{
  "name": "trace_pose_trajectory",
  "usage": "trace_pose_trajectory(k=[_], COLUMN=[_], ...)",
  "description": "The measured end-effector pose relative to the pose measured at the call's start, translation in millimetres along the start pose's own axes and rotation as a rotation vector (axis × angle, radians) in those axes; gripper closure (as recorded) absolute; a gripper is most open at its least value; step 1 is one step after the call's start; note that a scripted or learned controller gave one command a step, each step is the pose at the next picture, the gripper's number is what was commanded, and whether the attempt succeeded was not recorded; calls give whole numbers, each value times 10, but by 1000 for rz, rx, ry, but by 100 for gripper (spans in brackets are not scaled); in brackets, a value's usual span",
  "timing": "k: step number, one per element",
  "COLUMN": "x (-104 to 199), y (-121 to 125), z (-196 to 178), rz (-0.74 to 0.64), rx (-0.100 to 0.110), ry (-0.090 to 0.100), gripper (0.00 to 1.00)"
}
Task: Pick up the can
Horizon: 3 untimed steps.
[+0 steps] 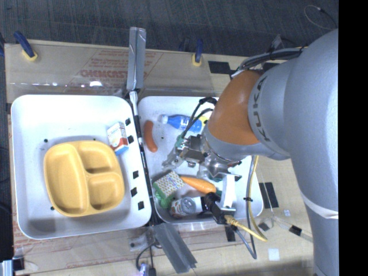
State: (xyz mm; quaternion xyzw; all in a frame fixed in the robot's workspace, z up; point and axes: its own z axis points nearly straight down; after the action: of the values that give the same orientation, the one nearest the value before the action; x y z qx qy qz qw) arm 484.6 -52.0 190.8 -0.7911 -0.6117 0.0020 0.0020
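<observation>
The can (185,206) lies on its side at the front of the right bin (150,109), silver-topped with a dark label. It touches a green checkered packet (167,184) and sits just below an orange carrot (199,184). My gripper (183,152) hangs over the middle of the right bin, up and slightly left of the can and apart from it. The grey wrist and orange band cover the bin's right half.
A brown sausage (150,136) and a clear bottle with a blue label (179,121) lie at the back of the right bin. The left bin (29,114) holds a yellow divided plate (84,177) and a small carton (118,137).
</observation>
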Motion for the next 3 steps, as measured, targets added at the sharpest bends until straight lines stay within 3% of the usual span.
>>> trace_pose_trajectory(k=[1,2,3], x=[-83,71,-407], y=[-50,479,151], z=[2,1,870], rz=[126,482,621], rx=[1,0,-2], ry=[1,1,4], gripper=[0,0,0])
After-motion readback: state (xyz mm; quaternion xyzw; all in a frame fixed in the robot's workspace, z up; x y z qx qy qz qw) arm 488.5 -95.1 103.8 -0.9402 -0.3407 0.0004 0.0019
